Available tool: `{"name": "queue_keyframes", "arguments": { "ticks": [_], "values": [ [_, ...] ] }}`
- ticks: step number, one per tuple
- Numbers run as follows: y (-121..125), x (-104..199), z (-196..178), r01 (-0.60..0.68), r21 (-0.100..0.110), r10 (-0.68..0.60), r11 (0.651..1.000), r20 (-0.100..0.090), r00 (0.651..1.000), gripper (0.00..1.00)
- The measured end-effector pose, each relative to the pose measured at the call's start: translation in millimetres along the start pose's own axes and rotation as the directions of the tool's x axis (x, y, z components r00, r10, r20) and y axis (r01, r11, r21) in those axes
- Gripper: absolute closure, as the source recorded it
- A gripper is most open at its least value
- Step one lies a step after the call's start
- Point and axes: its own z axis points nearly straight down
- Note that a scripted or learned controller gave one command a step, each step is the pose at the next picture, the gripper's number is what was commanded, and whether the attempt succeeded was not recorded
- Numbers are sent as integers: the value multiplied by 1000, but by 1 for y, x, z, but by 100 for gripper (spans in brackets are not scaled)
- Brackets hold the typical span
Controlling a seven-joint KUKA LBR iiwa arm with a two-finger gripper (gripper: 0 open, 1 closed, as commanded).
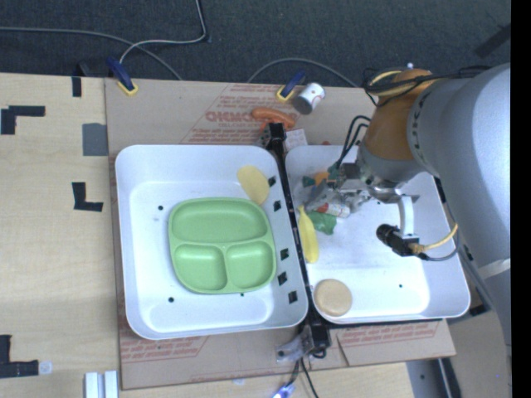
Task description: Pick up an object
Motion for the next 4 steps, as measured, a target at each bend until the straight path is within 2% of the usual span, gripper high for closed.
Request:
{"name": "queue_keyframes", "arguments": {
  "ticks": [1,2,3,4],
  "values": [
    [43,4,1,0,2,0,1000,-1,1000,0],
    [1,10,0,0,0,0,1000,0,1000,0],
    [41,8,1,1,0,-1,1000,-1,1000,0],
    [3,6,0,0,0,0,1000,0,1000,0]
  ]
}}
